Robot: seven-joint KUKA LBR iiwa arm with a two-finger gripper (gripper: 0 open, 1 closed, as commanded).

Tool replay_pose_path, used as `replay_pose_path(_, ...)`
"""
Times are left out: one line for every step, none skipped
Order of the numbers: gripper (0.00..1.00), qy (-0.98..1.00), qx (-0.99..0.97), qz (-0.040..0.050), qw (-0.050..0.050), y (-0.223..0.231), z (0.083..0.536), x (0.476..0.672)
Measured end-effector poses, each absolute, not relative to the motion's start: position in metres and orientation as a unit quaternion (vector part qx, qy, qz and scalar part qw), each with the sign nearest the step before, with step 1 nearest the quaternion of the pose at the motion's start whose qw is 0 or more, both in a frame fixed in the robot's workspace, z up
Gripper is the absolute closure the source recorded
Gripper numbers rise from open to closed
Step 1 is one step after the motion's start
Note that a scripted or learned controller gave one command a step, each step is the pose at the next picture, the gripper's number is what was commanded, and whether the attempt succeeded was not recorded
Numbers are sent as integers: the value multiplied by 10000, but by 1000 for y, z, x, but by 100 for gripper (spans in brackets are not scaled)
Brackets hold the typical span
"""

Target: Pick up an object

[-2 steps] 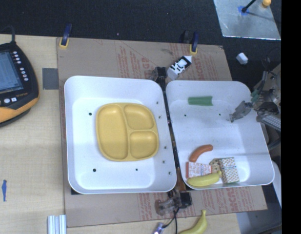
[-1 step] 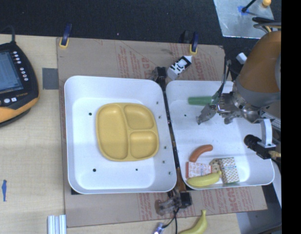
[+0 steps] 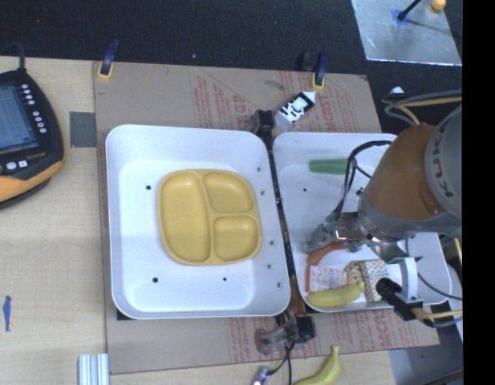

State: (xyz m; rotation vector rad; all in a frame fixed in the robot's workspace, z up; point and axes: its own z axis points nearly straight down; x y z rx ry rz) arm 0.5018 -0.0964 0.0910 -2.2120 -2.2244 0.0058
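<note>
My arm: I reach in from the right, low over the right bin [image 3: 291, 215], my wrist and orange band covering much of its middle.
My gripper [image 3: 337, 233]: it sits just above the clutter at the near end of this bin; whether it is clenched or released I cannot tell, and I see nothing clearly between its tips.
Banana [image 3: 335, 297]: lies flat against the near wall of the right bin, touching a small printed packet [image 3: 326, 277]. I judge it light, soft, smooth-skinned, easily bruised; I would take it across the thick middle, gently.
Orange strip [image 3: 329, 253]: just beside my gripper, thin and probably hard to pinch.
Green piece [image 3: 327, 165]: far end of the same bin, well apart from my gripper.
Left bin [image 3: 131, 147]: holds a yellow divided plate [image 3: 208, 215]; stiff, wide, poor for a two-finger grip.
Second banana [image 3: 326, 369]: outside the bins, on the near bench.
</note>
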Motion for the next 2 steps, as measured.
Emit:
replay_pose_path(100,-7103,-7039,23,19,-97,101,503)
replay_pose_path(100,-7085,-7057,8,10,-56,192,572)
